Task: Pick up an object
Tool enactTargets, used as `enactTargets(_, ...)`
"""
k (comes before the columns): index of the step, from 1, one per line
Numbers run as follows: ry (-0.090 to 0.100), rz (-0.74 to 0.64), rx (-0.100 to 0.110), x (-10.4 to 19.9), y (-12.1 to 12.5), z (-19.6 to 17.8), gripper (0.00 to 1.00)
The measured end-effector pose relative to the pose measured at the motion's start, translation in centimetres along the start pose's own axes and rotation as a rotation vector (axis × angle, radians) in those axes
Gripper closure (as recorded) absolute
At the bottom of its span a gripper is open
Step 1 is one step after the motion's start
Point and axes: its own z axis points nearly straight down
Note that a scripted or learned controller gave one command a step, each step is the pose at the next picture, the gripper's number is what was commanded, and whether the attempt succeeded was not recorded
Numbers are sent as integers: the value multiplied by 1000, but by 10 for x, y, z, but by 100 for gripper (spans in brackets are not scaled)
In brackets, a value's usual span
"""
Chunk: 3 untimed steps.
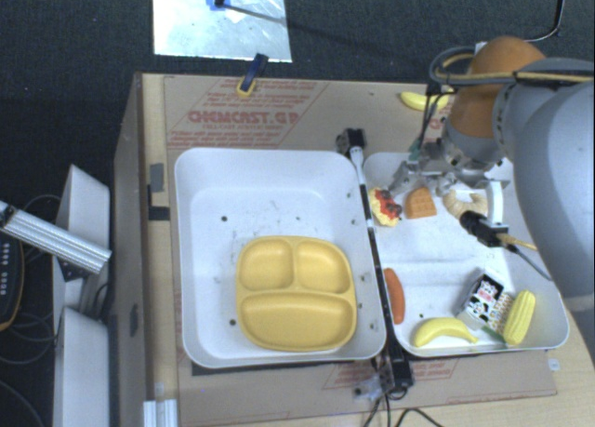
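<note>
Camera view: the arm (548,174) reaches in from the right, and its gripper (420,177) hangs low over the far end of the right bin (437,239); whether its digits are spread or pressed together cannot be told. Just below it lie a red and yellow lumpy toy (384,205) against the bin's left wall and a flat orange cracker-like piece (420,203) beside it. A smooth orange carrot-like stick (395,295) lies with its long axis running near to far along the left wall. A curved yellow banana (444,330) lies crosswise at the near end, beside a ribbed yellow corn cob (519,315) and a printed black and white box (482,297). The left bin (204,183) holds a glossy yellow compartment tray (296,292)
</note>
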Motion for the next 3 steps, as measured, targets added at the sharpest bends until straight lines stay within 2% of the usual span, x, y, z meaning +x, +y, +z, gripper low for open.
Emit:
enactTargets(1, -2, -4, -3, -1, 1, -11, 100)
enactTargets(2, -2, -5, -2, 0, 1, -11, 0)
enactTargets(3, -1, 4, -6, -26, -63, -4, 0)
